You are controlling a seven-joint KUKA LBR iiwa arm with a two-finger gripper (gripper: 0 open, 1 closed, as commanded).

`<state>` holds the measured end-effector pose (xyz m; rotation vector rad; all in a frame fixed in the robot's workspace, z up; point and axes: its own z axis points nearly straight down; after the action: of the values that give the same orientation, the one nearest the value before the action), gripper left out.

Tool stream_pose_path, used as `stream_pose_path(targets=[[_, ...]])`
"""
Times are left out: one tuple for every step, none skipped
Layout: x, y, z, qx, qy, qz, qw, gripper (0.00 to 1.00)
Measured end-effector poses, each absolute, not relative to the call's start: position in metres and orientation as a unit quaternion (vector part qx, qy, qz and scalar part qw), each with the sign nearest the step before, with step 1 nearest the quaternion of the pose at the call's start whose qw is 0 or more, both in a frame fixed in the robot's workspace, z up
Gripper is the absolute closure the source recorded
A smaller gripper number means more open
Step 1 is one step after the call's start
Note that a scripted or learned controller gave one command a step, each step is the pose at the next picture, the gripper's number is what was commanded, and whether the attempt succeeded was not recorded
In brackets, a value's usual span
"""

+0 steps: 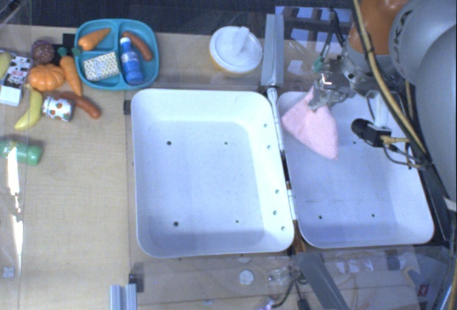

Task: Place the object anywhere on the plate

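A pink cloth-like object (314,128) hangs over the upper left part of the right bin (371,223). Its top corner is pinched between the fingers of my gripper (321,91), which is shut on it; the rest droops down and left toward the bin's inner wall. The teal divided plate (146,33) sits on the bench at the far left, beyond the left bin (207,173), well away from the gripper. It holds a toy carrot, a blue bottle, a sausage and a cracker.
A white lidded cup with a yellow rim (235,49) stands behind the left bin. Toy foods lie left of the plate: a pumpkin (46,77), a banana (30,112), a can (57,108), a green piece (25,152). Cables (378,133) trail over the right bin.
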<state>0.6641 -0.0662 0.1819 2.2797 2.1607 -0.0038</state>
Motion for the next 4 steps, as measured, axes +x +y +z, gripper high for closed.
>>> stream_pose_path(targets=[[0.666, -0.065, 0.222, 0.722, 0.692, -0.0005, 0.0, 1.0], [0.652, -0.021, 0.221, 0.568, 0.823, -0.0002, 0.0, 1.0], [0.63, 0.023, 0.229, 0.392, 0.92, 0.0005, 0.0, 1.0], [0.598, 0.072, 0.231, 0.201, 0.98, 0.0008, 0.0, 1.0]])
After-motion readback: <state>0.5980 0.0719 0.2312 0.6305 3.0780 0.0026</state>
